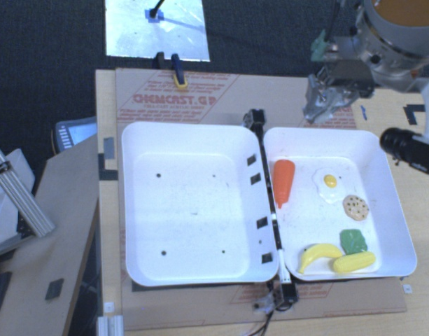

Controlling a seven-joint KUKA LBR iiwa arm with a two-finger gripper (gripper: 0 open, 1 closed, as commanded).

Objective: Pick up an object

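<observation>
Two shallow white bins sit side by side on the bench, and the right bin [382, 187] carries all the objects while the gripper [325, 107] hangs above the bench just beyond that bin's far edge, touching nothing and holding nothing. Whether it is parted or closed cannot be told from this slant; it reads only as a grey metal cluster under the arm's wrist. An orange carrot [283, 180] lies near the bin's left wall, a smooth tapered cone with its long axis running from the far edge toward the near edge, narrow tip pointing toward the near side. Toward the middle lies a flat fried egg [329, 185], glossy white with a round yellow yolk. Just beside it, nearer the right wall, is a round speckled cookie [355, 206]. Along the near edge sit a curved yellow banana [318, 255], a lumpy green piece [353, 240] and a yellow oblong piece [354, 262], close together.
</observation>
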